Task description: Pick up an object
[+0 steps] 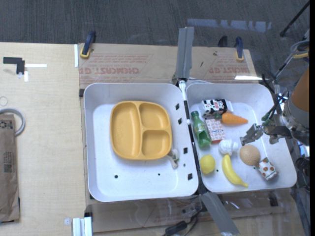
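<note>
The right bin holds several small objects: a cow-patterned box, an orange carrot, a green bottle, a red-and-white packet, a white garlic bulb, a lemon, a banana, a brown round fruit and a small spotted cup. My gripper hangs over the right side of this bin, just above and right of the brown fruit. It is open, with nothing between its fingers.
The left bin carries a yellow three-part plate. A grey divider bar runs between the bins at the back. Brown cardboard lies behind the bins, and a paper bag sits far left on the bench.
</note>
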### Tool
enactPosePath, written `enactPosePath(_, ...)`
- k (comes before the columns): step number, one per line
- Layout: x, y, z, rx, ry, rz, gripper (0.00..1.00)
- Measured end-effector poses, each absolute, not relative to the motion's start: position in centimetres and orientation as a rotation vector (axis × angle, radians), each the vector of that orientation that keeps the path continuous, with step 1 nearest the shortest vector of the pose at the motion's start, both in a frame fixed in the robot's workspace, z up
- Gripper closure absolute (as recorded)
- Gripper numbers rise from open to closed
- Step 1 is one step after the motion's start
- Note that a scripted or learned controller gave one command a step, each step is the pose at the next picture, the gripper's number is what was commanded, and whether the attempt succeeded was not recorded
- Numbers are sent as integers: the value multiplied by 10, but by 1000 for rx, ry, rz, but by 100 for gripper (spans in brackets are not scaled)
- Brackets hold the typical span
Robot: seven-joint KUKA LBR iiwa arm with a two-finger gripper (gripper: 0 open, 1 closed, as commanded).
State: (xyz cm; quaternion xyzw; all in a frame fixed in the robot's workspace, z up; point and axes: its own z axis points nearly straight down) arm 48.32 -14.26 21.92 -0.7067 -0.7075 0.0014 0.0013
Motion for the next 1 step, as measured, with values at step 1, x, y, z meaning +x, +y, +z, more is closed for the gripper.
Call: enactPosePath(1,478,-218,115,-2279,-2145,-1,0)
